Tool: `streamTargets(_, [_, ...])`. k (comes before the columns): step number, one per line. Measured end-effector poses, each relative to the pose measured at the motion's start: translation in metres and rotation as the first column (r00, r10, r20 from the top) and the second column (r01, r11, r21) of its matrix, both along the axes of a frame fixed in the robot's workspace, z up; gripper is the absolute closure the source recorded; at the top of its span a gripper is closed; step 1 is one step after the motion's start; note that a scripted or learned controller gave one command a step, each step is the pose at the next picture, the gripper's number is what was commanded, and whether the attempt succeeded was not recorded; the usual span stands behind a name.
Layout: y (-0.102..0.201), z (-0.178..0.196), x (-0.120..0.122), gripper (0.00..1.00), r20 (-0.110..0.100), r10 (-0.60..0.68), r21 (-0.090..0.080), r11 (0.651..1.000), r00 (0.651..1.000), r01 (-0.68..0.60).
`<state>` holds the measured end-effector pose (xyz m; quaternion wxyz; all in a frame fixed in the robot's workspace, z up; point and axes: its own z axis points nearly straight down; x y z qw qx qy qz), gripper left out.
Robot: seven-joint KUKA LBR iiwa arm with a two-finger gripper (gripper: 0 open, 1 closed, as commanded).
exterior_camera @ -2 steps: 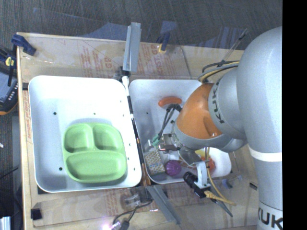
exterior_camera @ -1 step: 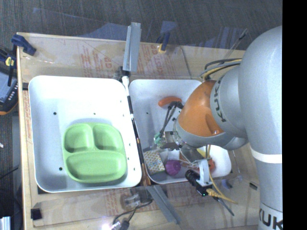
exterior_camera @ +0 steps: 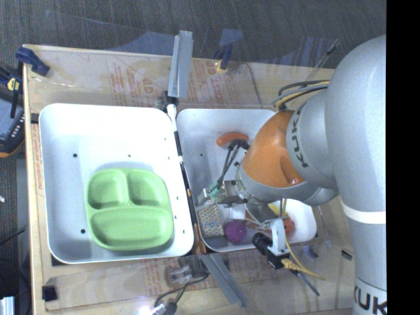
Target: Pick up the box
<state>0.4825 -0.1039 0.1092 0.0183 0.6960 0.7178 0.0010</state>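
Arm was reaching into the right bin from the right, wrist low over its front half, so this looked like the approach or descent step and not a lift. Tool sat just beside and above the box, a small speckled tan block at the bin's front-left corner, close to the divider wall. Couldn't tell whether the tool was apart or together; the wrist body and cables hid it. Nothing was visibly between the tips, so I wouldn't call the box held. A purple ball lay touching or just beside the box on its right, a red-orange sausage shape sat near the back of the bin, and something yellow and red was partly hidden under the wrist. Next move, my read: shift toward the front-left and come down square on the box, clear of the ball and the bin wall; that corner leaves little room. Left bin carried a green divided tray. Both bins sat on a plywood table with clamps and loose cables at its edges, grey carpet beyond.
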Motion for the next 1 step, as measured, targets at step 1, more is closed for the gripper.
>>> streamTargets(1, [-0.0024,-0.0101,-0.0024,0.00,-0.008,-0.073,0.008,0.997,0.997,0.073])
